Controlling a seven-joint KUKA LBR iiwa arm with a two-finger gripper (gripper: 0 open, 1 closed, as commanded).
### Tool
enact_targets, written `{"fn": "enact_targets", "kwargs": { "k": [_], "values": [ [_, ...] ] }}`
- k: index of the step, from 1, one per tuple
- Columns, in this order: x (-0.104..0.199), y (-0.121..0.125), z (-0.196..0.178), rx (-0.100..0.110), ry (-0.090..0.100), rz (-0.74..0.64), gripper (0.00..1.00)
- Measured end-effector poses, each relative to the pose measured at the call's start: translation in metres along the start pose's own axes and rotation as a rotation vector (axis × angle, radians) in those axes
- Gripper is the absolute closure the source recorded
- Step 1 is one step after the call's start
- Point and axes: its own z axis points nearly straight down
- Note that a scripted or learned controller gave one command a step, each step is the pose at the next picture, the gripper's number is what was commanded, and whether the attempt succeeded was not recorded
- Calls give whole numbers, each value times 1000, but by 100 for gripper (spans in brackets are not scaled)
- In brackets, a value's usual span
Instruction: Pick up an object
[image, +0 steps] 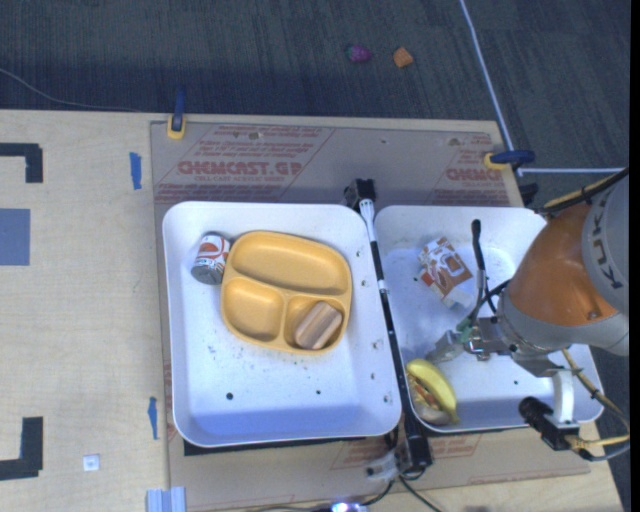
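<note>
I see the surface, pale wood, carrying two shallow white bins side by side on a brown board. The left bin has plenty of bare floor along its 6 o'clock and 9 o'clock sides. Most of its upper half is taken by a yellow divided tray, which sits near the bin's 12 o'clock rim and close to the 3 o'clock wall. A tan bread roll lies in the tray's compartment at 5 o'clock. A small crushed can lies just beside the tray at 9 o'clock, close to the bin's rounded corner.

The right bin is more crowded. I see the arm coming in from 3 o'clock, its orange band over the bin's right half, wrist bent down toward the bin floor. The gripper points toward 9 o'clock, low near the middle of the bin; I cannot tell how it is set from this angle, and I see nothing in it. A crumpled white and orange snack wrapper lies at 12 o'clock from the gripper, apart from it. A banana lies at 7 o'clock from the gripper, tight in the bin's near-left corner against the wall, leaving little room on that side.
</note>
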Motion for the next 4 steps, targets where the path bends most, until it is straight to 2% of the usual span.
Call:
{"fn": "enact_targets", "kwargs": {
  "k": [1, 2, 3, 4],
  "values": [
    [2, 0, 0, 0, -3, 2, 0],
    [-2, 0, 0, 1, 4, -3, 0],
    [-7, 2, -12, -9, -9, 2, 100],
    [56, -2, -96, 16, 9, -4, 100]
  ]
}}
